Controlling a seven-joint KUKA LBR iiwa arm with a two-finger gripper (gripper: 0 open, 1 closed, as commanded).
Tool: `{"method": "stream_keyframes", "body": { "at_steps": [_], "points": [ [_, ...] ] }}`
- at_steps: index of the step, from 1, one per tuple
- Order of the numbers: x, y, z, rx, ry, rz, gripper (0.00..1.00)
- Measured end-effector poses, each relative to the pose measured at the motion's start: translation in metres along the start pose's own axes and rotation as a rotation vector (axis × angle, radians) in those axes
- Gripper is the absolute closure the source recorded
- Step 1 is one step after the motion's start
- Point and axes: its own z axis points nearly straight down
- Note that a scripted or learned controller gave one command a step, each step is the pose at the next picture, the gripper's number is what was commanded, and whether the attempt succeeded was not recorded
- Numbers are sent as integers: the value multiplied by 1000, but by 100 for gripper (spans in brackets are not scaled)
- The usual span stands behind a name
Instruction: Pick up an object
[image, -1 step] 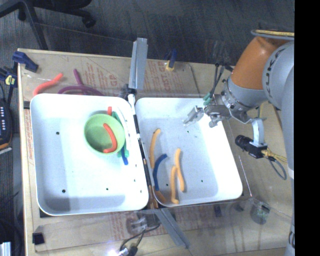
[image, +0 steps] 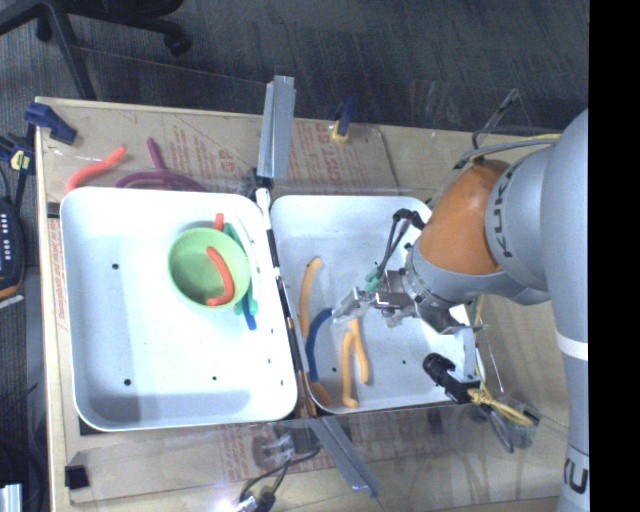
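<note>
Here the claw (image: 352, 305) hovers above orange-handled pliers (image: 352, 362) (right bin (image: 400, 210)).

A robotics lab or test cell: a grey KUKA arm (image: 530, 230) reaches over a plywood tabletop (image: 420, 160) bearing two white bins (image: 90, 300), with blue clamps (image: 345, 118) at the board's edge, loose cables (image: 265, 470), and dark carpet (image: 300, 40) with an office-chair base (image: 110, 25).

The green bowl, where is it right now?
The green bowl sits in the left bin, toward its upper right, with a red curved piece lying in it.
</note>
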Motion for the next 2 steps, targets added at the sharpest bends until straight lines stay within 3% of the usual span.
{"method": "stream_keyframes", "body": {
  "at_steps": [1,2],
  "points": [
    [23,-32,43,-13,-6,-77,0],
    [22,-32,33,-13,-8,-80,100]
  ]
}}
